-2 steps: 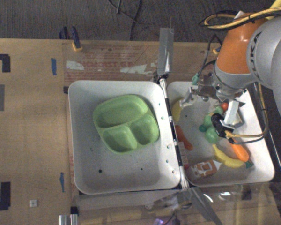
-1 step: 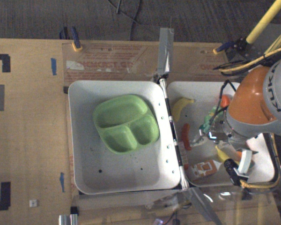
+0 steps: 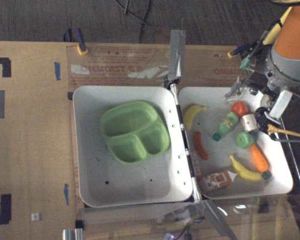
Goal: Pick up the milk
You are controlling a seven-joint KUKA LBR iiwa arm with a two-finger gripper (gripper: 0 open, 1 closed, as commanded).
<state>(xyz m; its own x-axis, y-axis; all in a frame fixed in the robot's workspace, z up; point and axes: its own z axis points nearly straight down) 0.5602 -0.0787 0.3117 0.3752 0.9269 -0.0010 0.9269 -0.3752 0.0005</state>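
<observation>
The milk (image 3: 220, 179) is a small orange and white carton. It lies on its side near the front edge of the right bin (image 3: 285, 184), just left of a yellow banana (image 3: 245, 170). My gripper (image 3: 251, 91) hangs over the back right corner of that bin, above a red tomato (image 3: 239, 108). It is well apart from the milk, which sits toward the front left of it. Nothing shows held in the gripper. The orange-banded arm (image 3: 291, 39) enters from the upper right.
The right bin also holds a second banana (image 3: 192, 114), a green bottle (image 3: 226, 126), a red sausage-like piece (image 3: 200, 146), a small can (image 3: 248, 122), a green round item (image 3: 244, 140) and a carrot (image 3: 260, 159). A green divided plate (image 3: 135, 131) lies in the left bin (image 3: 90, 179).
</observation>
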